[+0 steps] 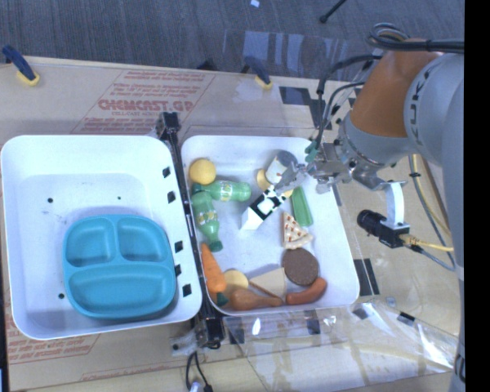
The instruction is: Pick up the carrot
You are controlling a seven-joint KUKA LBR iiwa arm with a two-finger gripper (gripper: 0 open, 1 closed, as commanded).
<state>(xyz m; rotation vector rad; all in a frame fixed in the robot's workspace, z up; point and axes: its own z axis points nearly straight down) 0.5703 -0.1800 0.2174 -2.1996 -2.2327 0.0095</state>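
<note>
Camera view puts the gripper (284, 171) low over the right bin (343, 243), toward the bin's one o'clock corner, with the grey arm (392, 96) coming in from three o'clock. Its fingers (279, 163) are hard to read against the clutter; I cannot tell how far apart they stand, and nothing shows between them. They sit just beside a small pale piece (274, 175) and a black-and-white box (263, 205), with a green stick (301, 207) just at five o'clock.

The carrot (212, 269) lies well apart from all that, along the bin's left wall near seven o'clock, its tip pointing up toward a green bottle (206, 216). A lemon (202, 171) sits at eleven o'clock; a brown disc (300, 265) and a sausage (306, 292) lie at five. The left bin (33, 219) holds a blue tray (118, 265).

My worry: closing here would catch the wrong thing. And the carrot hugs the wall, crowded by neighbours, so a finger could strike the rim or nudge it aside.
</note>
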